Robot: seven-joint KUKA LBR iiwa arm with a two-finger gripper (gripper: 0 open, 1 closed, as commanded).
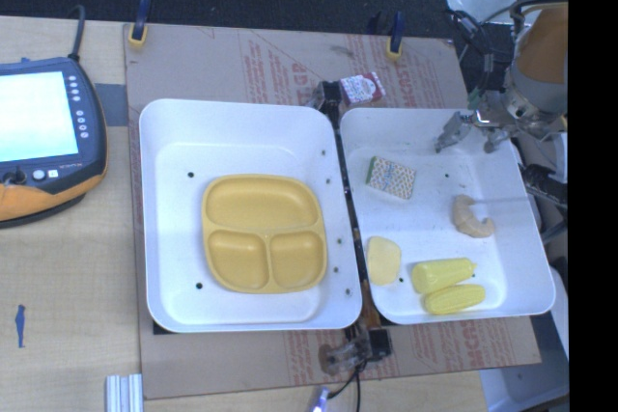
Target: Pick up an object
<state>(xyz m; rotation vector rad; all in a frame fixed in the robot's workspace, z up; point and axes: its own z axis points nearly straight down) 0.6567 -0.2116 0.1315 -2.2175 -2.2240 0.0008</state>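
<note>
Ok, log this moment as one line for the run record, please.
gripper: open, over right bin far edge, holding nothing | right bin: sponge, corn, beige piece | left bin: yellow tray

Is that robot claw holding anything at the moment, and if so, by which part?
Nothing is held. The gripper hangs open over the upper corner of the right bin, with nothing between its jaws; the sponge lies apart.

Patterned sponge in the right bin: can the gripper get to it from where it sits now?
Probably yes. The gripper hangs over the right bin's far edge, and the patterned sponge lies flat and alone, apart from the beige piece and the other items.
</note>
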